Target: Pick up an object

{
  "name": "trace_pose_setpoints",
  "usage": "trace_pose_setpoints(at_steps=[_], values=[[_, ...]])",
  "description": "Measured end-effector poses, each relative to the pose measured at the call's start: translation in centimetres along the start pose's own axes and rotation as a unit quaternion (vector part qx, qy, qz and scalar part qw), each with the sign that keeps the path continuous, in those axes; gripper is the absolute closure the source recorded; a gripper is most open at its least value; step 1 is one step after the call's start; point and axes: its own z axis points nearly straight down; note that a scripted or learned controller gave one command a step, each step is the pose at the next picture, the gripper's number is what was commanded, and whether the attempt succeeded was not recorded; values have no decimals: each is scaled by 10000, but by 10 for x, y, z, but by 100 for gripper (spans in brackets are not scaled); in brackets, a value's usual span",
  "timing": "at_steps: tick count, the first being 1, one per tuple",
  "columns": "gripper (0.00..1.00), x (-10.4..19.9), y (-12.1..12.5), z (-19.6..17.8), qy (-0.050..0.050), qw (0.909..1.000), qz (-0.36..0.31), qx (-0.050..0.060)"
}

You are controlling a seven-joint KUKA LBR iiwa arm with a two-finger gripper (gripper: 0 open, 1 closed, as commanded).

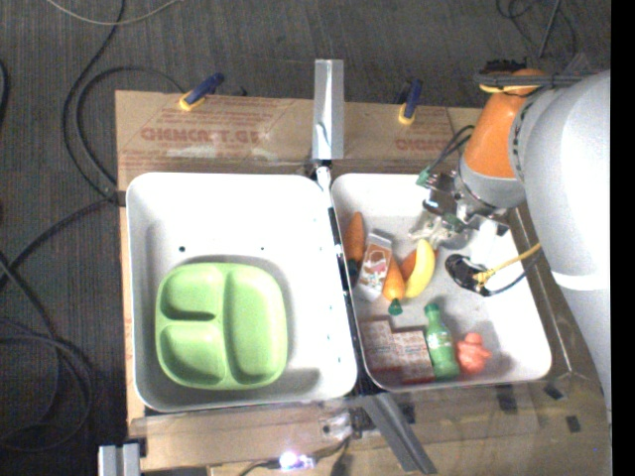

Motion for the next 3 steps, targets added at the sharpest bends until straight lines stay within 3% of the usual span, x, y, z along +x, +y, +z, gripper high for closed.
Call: trace_pose_setpoints(at_steps=[1, 2, 3], values=[[100, 22, 0, -99, 2, 9989, 458, -1], [0, 22, 0, -99, -3, 9989, 460, -1], [0, -14, -19, 3, 7, 9988, 498, 17]])
